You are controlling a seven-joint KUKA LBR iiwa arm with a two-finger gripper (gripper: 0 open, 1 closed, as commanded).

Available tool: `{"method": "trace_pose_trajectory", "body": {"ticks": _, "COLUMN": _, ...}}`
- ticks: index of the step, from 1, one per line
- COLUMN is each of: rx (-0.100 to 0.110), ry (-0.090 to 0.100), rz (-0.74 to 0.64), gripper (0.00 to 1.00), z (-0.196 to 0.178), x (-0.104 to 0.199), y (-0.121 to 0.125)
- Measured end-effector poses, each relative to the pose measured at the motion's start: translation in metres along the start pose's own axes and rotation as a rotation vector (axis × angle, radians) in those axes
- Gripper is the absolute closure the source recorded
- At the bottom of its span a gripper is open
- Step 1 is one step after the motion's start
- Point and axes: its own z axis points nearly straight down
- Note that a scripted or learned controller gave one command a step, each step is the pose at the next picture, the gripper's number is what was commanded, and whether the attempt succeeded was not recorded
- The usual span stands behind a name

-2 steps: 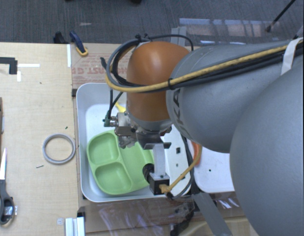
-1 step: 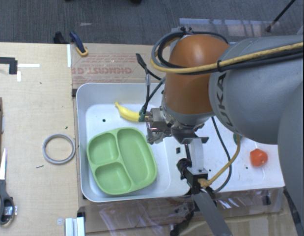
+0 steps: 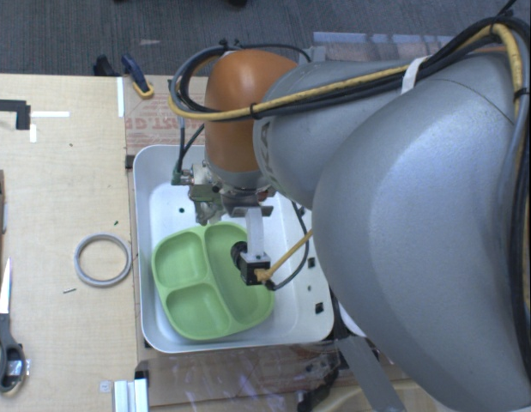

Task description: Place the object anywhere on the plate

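You are looking at the green plate [image 3: 196, 303] lying in the white bin [image 3: 153, 187], compartments facing up. The gripper [image 3: 215, 206] is hanging over the plate's far edge, so the plate is spreading nearward right beneath it. How wide the gripper is standing, or whether it is carrying the object, you cannot tell. A grey ring [image 3: 103, 258] is lying left, outside the bin.
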Motion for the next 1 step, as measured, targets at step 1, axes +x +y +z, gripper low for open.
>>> {"method": "trace_pose_trajectory", "body": {"ticks": 1, "rx": -0.001, "ry": 0.0, "rz": 0.0, "gripper": 1.0, "z": -0.1387, "x": -0.0339, "y": -0.0446}}
